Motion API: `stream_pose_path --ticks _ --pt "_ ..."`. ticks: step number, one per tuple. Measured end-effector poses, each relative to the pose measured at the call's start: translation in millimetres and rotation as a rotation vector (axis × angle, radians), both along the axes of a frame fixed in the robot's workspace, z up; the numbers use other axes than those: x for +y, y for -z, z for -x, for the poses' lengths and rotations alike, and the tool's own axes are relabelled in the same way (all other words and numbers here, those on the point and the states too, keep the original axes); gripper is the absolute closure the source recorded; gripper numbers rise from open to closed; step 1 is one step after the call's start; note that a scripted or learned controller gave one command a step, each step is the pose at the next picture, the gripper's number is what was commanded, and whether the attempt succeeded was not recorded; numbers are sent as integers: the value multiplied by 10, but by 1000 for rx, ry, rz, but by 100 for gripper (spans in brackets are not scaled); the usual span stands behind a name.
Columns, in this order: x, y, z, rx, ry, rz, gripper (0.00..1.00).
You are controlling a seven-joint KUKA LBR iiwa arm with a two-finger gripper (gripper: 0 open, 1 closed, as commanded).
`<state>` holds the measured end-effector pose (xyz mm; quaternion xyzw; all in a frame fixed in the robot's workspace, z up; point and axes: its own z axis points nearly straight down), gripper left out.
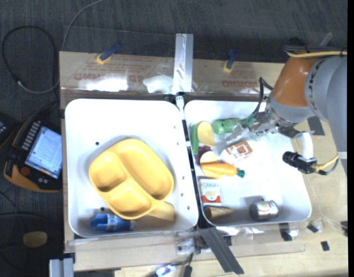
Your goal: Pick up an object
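While the bench (330, 212) carries both white bins, the divider (185, 160) between them is the handiest landmark, so everything below is placed off that. Far out to its left, off the bench, sits an orange-and-black handheld pendant (35, 154) with a lit screen. The left bin (78, 120) holds a big yellow sectioned tray (130, 178) well to the left of the divider, plus a small blue object (110, 222) in the bin's near corner, below the tray.

Just right of the divider, in the right bin (292, 183), things are bunched up: a pale yellow-green fruit-like piece (205, 133), a green bottle-like item (227, 126) further right, a small white-and-orange packet (240, 150), a toy carrot (221, 169), a little box with a red top (210, 191), and a metal can (263, 209) lying toward the near right corner.

The claw (253, 126) is down at the far side of the right bin, right of the divider, just beside the green item's right end. Can't tell if it's open or closed, or whether it has anything; too cluttered there. The grey arm with its orange band (292, 85) comes in from the right.
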<state>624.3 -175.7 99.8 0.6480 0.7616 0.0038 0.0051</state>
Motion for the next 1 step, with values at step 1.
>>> stream_pose_path --ticks 1 --pt "325 90 379 -2 -127 7 0"
